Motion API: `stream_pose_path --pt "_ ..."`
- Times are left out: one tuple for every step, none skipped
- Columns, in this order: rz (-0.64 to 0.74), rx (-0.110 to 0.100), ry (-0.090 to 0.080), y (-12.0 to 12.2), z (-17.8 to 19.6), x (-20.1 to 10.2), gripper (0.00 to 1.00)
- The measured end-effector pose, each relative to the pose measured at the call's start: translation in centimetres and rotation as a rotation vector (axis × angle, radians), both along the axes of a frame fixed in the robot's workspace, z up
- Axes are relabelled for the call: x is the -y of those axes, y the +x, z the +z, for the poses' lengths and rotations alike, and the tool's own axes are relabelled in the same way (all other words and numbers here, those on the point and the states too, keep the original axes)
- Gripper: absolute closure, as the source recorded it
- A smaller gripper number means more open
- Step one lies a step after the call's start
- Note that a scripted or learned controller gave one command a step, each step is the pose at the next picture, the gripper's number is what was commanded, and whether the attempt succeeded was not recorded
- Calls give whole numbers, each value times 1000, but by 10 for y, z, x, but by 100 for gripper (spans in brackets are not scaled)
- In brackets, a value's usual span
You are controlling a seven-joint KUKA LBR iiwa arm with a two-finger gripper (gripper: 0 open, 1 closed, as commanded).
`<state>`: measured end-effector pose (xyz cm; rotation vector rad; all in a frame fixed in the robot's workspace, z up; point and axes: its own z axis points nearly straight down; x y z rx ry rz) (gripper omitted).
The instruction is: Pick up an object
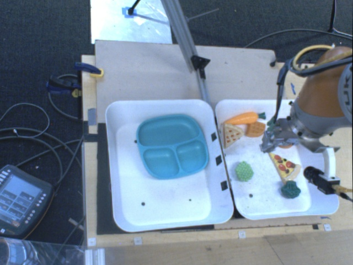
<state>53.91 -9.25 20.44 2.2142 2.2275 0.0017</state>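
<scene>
The right bin [325, 206] holds several toy foods. An orange carrot [242, 118] lies at the back, with a pizza slice [231, 134] and an orange-brown piece [255, 129] just in front of it. A light green lump [244, 171] sits in the middle, a second pizza slice [285, 166] to its right, and a dark green piece [290, 190] near the front. My gripper [271, 141] hangs low over the bin, right of the orange-brown piece and just behind the second pizza slice. A small reddish thing [285, 144] peeks out beside it.
The left bin [118, 203] bears a teal divided plate [171, 145]. A grey slanted pole [182, 29] crosses the back of the bench and ends in a black clamp [199, 63]. Black tabs [219, 160] line the seam between the bins.
</scene>
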Motion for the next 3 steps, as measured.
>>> stream_pose_path --pt "5 1 2 16 1 -48 100" --pt "6 0 3 17 5 -111 100" --pt "6 1 3 16 16 -160 100"
